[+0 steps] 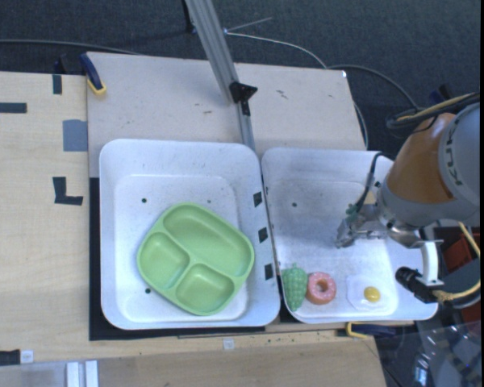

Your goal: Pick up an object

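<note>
My gripper hangs low over the middle of the right bin, reaching in from the right. Along that bin's front edge lie a green bumpy toy, a pink frosted doughnut and a white fried egg with a yellow yolk. The gripper sits above and behind the doughnut and egg, apart from all three. Nothing shows between its fingers.
The left bin bears a green divided plate. A slanted metal pole rises behind the bins. The arm's grey and orange body covers the right bin's right side. Cables lie at the back right.
</note>
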`<state>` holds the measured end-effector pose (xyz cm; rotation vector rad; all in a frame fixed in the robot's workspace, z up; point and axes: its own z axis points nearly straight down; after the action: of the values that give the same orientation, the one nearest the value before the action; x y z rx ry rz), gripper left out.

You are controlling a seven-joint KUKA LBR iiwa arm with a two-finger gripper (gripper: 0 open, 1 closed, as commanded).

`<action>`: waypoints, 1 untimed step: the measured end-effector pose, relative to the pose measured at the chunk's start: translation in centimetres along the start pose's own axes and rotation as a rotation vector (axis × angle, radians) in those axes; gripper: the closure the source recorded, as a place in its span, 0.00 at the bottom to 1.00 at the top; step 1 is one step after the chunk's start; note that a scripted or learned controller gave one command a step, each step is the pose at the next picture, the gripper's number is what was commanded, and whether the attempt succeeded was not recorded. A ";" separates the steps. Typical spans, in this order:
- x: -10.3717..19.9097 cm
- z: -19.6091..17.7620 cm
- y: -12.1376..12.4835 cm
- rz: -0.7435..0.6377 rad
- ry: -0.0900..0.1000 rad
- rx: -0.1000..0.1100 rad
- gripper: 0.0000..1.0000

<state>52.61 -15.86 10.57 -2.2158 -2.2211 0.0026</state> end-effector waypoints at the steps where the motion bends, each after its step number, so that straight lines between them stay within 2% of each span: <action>1: -1.0 -5.6 0.2 0.002 -0.003 -0.008 1.00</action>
<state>52.79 -16.84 16.21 -2.2238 -2.2247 -0.0025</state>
